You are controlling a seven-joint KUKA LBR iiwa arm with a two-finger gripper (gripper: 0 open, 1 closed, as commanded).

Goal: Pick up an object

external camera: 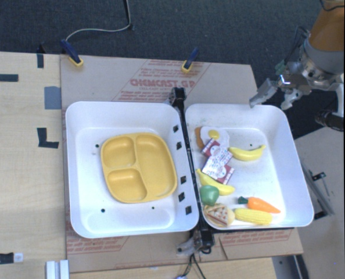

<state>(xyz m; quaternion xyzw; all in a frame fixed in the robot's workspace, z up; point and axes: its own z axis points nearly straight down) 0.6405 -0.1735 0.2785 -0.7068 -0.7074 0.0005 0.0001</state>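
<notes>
Toy foods, including a banana [247,152] and carrot [262,204], lie in the right bin [288,156]; the tool [274,96], fingers spread and holding nothing, hovers above its far rim; a yellow tray [139,167] occupies the left bin [79,156].

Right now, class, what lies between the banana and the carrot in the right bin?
Bare white bin floor separates the banana from the carrot, seen in the camera view.

red lettering reading "chemcast gp" is showing upside down on the brown cardboard sheet [155,80] lying under the two white bins; the smaller print beside it is staying illegible.
</notes>
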